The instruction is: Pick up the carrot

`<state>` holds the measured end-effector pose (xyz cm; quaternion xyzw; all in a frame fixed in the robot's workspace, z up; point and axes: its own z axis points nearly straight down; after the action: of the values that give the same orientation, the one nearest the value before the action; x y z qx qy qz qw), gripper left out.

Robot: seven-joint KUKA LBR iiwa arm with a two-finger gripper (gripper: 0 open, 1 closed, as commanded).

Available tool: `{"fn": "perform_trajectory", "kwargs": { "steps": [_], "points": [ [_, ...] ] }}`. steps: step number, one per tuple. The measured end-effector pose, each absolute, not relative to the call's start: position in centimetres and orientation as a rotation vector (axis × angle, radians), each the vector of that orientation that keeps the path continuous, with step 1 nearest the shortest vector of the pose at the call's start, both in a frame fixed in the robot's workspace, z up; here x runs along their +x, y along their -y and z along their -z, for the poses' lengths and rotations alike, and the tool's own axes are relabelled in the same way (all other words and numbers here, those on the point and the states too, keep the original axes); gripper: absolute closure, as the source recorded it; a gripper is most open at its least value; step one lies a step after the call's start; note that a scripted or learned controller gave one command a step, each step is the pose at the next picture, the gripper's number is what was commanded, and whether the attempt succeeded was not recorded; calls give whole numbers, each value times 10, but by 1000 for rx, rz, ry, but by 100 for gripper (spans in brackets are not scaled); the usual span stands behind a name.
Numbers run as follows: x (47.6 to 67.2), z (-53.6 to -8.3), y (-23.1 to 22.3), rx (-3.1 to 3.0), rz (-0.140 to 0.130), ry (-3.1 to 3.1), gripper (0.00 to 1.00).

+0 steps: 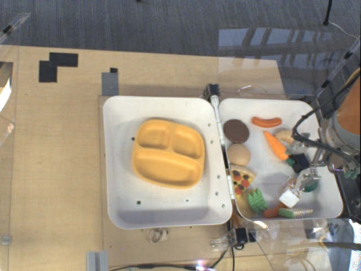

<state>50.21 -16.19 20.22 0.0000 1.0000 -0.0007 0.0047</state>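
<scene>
Right bin: gripper above the front right area, carrot behind it.

Nearest the camera, the gripper (294, 192) hangs low over the right bin (333, 210); its finger opening cannot be determined, and no item is visible in its grasp. Beyond it, the carrot (275, 145) lies on the bin floor, apart from the gripper. Farther back lies a sausage (266, 121). The left bin (113, 168) holds a yellow divided tray (168, 152).

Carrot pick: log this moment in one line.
carrot: lying in right bin, ungrasped | gripper: over same bin, below carrot in view | plate: left bin
</scene>
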Motion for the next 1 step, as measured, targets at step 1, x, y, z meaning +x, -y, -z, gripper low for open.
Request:
{"fn": "perform_trajectory", "kwargs": {
  "steps": [1],
  "points": [
    [492, -97, 151, -263, 5, -3118, 0]
  ]
}}
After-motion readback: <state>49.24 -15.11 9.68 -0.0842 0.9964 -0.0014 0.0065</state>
